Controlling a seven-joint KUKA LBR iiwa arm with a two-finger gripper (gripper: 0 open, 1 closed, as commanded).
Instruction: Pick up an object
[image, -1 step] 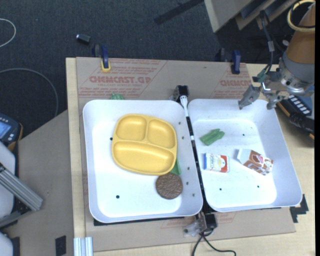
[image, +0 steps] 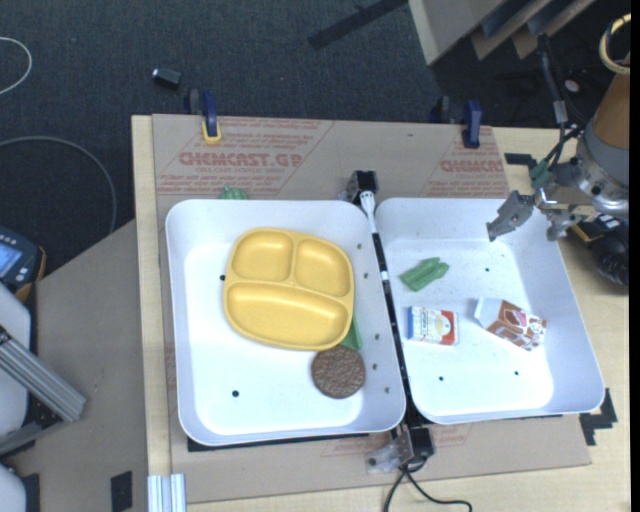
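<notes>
While the brown cardboard-topped desk (image: 300, 150) carries both shallow white plastic bins, the left bin (image: 200, 380) holds a yellow three-compartment plastic plate (image: 290, 287), and a round brown cookie-like disc (image: 339, 372) sits just beside the plate's near-right corner. A green item peeks from under the plate's right edge. The right bin (image: 560, 350) holds three small things well apart from one another: a brown-and-white carton (image: 510, 323) lying on its side, a white, red and blue carton (image: 431, 325) lying flat, and a green pea pod (image: 423, 272). The grey arm's pincer (image: 525, 215) hovers over the right bin's far-right corner, fingers spread, pinching nothing.
</notes>
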